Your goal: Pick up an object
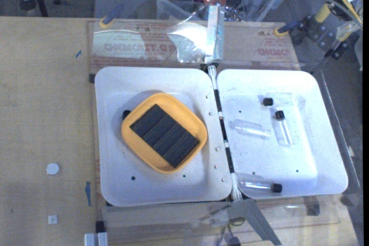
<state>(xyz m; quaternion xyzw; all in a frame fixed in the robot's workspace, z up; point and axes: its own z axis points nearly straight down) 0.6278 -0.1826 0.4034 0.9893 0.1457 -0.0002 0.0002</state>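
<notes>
Lying tilted in the left bin, a yellow-orange pad bears a ribbed black top.

We had one fixed camera above the bench, looking down at a slant; both white bins sat mid-frame, moderately near.

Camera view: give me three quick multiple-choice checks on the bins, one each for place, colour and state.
1. Where is the pad?
A. left bin
B. right bin
C. on the bench

2. What colour is the pad's rim?
A. blue
B. orange-yellow
C. green

3. How do the clear vials in the right bin sit?
A. lying flat
B. standing upright
C. stacked

Answers: 1 A, it sits in the middle of the left bin. 2 B, an orange-yellow rim frames dark slats. 3 A, each lies on its side.
</notes>
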